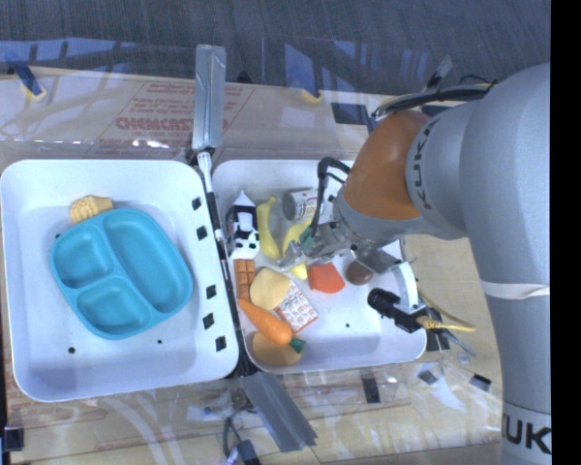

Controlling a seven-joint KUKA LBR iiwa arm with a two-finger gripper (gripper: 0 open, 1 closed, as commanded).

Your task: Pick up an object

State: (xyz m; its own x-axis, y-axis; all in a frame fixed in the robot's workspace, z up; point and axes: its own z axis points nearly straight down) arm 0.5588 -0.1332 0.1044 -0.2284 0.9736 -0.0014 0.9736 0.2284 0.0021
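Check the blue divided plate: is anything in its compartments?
Empty. All three compartments of the blue divided plate show bare blue; the corn cob lies outside, beside its rim, in the left bin.

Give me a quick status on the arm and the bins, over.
Gripper low in right bin, over the toy pile; grip unclear. Carrot and banana lie free. Blue tray and corn in left bin.

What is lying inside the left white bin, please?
The left bin holds a blue divided plate, with a yellow corn-like toy by its upper edge. Whatever lies under the plate is covered.
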